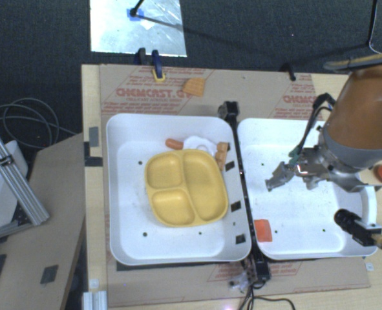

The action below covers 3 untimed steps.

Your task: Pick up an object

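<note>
Two bins sit side by side on the worktop (pixel 287 273); the left bin (pixel 123 173) carries a yellow tray (pixel 184 189), with a small sausage (pixel 174 144) and a cork (pixel 222 152) just beyond it toward the top of the frame; the right bin (pixel 307 237) carries one orange block (pixel 262 230) at its lower left corner, close to the wall. The gripper (pixel 276 181) hangs at the middle of the right bin, and I cannot tell how wide it stands; nothing shows between its tips. The block looks the nearest candidate, yet it lies well apart from the gripper, lower in the frame; a straight descent from here would likely close on bare bin floor; and, hugging the wall as it does, the block may leave no room on that side, so it could get nudged away rather than caught.
</note>
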Available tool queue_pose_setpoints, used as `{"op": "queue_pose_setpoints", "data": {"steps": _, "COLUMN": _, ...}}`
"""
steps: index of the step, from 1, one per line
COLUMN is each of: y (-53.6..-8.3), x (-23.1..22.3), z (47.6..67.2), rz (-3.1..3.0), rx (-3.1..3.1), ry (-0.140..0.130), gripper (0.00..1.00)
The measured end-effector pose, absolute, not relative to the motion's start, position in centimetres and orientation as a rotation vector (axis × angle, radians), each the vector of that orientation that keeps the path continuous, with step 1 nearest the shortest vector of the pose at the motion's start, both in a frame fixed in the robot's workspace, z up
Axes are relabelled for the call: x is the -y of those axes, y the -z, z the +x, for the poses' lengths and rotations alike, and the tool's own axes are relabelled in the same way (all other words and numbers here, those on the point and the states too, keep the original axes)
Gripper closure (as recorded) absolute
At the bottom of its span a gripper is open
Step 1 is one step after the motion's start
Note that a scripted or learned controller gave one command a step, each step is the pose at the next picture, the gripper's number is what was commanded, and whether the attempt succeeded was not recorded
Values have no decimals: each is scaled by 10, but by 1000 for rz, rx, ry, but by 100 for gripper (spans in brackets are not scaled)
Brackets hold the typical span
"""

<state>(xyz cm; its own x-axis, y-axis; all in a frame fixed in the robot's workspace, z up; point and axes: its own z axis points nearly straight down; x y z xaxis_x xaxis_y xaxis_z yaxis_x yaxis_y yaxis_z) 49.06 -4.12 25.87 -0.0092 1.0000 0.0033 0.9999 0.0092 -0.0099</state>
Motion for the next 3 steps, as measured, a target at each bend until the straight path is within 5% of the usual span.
{"op": "queue_pose_setpoints", "data": {"steps": 1, "y": -313, "x": 95, "z": 487, "rz": -2230, "rx": 2223, "ry": 5, "gripper": 0}}
{"op": "queue_pose_setpoints", "data": {"steps": 2, "y": -233, "x": 43, "z": 486, "rz": -2209, "rx": 2227, "ry": -2, "gripper": 0}}
{"op": "queue_pose_setpoints", "data": {"steps": 3, "y": -332, "x": 97, "z": 497, "rz": -2233, "rx": 2227, "ry": 10, "gripper": 0}}
